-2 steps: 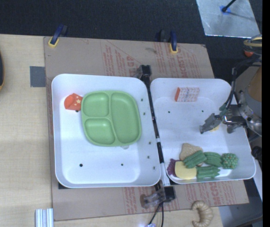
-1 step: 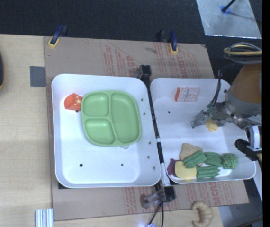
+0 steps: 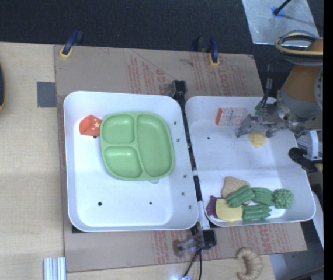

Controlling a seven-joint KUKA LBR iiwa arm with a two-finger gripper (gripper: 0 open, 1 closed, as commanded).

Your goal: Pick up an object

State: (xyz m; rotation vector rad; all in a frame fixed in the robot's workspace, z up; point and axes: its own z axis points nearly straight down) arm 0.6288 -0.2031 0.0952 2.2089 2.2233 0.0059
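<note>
My gripper (image 3: 257,130) hangs over the back right part of the right bin (image 3: 213,156), fingers spread open. A small pale yellow piece (image 3: 258,139) lies on the bin floor just below and between the fingertips; I see no grip on it. An orange and white box (image 3: 229,116) lies just left of the gripper. At the bin's front sit a tan cookie (image 3: 233,185), green bean pods (image 3: 252,196), a green broccoli piece (image 3: 282,198), a yellow piece (image 3: 228,211) and a purple piece (image 3: 212,205).
The left bin (image 3: 85,203) holds a green divided plate (image 3: 137,144) and a red item (image 3: 89,125) at its left. A tan curled object (image 3: 249,262) lies on the bench in front of the bins. Blue clamps (image 3: 214,50) stand at the back edge.
</note>
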